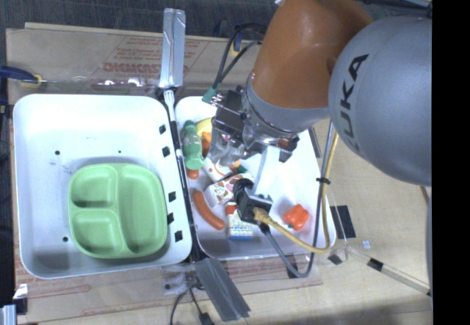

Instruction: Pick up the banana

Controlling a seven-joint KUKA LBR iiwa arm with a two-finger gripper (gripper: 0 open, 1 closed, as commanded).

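Banana (203,126): we see a small patch of yellow at the top left of the right bin (312,191), just beside the green bottle (192,146) and close to the divider between the two bins; we read that patch as the banana, but most of it is covered by the arm's wrist, so we can't confirm its shape or how it lies. The claw (229,146) is down inside the right bin over the clutter, just to the right of the yellow patch, and we cannot tell whether it is open or closed, since the wrist hardware blocks it. Nothing yellow shows lifted off the bin floor, so we judge the pick as not yet done: the arm is at the approach or grasp stage at best. Left to do, as we see it: get a grip on the banana, then lift it clear of the neighbours. The clutter is tight there: bottle to the left, a sausage (208,211) and a small carton (240,226) below, an orange block (297,217) well off to the lower right. We'd flag a risk of grabbing the bottle or nothing at all. The left bin (44,133) holds a green divided plate (117,210), well apart from the action on the worktop.
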